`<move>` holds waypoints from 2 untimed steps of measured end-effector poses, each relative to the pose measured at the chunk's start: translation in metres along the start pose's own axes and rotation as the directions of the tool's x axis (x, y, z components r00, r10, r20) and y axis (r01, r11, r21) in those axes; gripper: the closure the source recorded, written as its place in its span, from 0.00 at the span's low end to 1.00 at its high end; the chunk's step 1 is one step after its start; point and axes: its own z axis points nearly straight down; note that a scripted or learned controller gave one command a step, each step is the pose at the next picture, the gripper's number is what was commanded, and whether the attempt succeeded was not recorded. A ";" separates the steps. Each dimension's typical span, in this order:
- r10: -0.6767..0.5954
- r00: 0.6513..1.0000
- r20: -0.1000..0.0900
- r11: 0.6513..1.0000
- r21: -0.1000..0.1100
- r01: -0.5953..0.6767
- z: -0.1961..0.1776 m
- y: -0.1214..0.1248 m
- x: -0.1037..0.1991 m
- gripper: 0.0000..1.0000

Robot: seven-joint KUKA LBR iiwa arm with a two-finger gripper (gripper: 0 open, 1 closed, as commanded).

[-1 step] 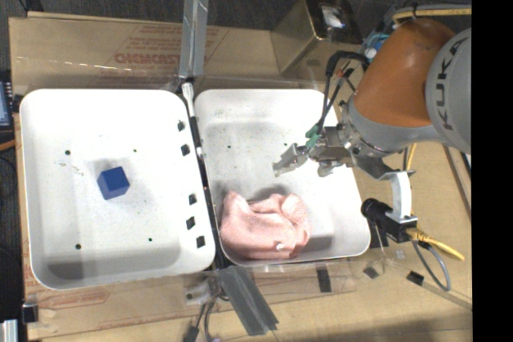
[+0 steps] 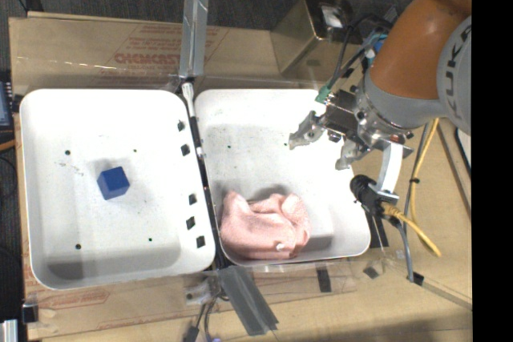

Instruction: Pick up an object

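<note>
A small blue cube point(image 2: 114, 182) sits in the left bin point(image 2: 48, 116), left of its middle. A crumpled pink cloth point(image 2: 264, 225) lies against the near wall of the right bin point(image 2: 256, 104). My gripper point(image 2: 324, 146) hangs over the right part of the right bin, above and to the right of the cloth and apart from it. Its two grey fingers point(image 2: 301, 134) are spread open, with nothing between them.
A metal divider bar point(image 2: 192, 36) runs between the bins at the back. A cardboard sheet point(image 2: 96, 52) lies under the bins. Cables and a yellow rod point(image 2: 413, 228) hang off the arm beyond the right bin's right wall. A tan box point(image 2: 309, 32) stands behind the right bin.
</note>
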 end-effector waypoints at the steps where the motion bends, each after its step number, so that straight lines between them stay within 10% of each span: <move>1: -0.228 0.974 -0.001 0.974 0.004 0.228 0.142 0.015 -0.026 0.00; 2: -0.294 0.956 -0.002 0.956 -0.003 0.294 0.219 0.025 -0.082 0.00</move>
